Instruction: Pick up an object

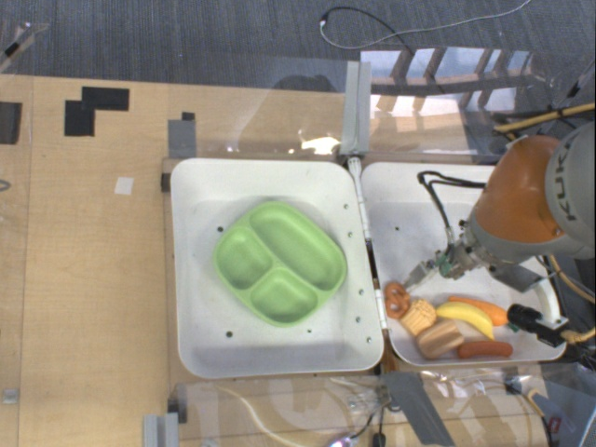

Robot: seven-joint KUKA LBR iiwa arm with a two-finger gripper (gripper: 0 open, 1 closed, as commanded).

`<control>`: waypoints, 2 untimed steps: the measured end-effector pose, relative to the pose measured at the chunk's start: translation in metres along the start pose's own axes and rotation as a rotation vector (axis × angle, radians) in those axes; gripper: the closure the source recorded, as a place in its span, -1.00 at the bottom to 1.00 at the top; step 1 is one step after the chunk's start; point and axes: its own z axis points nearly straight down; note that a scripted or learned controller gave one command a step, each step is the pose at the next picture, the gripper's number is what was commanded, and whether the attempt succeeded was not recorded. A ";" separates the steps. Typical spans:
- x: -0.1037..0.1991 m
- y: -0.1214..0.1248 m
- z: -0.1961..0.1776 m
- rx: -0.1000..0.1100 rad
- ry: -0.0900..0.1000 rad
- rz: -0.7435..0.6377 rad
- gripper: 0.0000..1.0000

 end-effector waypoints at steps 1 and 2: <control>-0.050 -0.043 0.000 0.003 0.001 0.201 -1.00; -0.090 -0.026 0.002 0.009 0.005 0.496 -1.00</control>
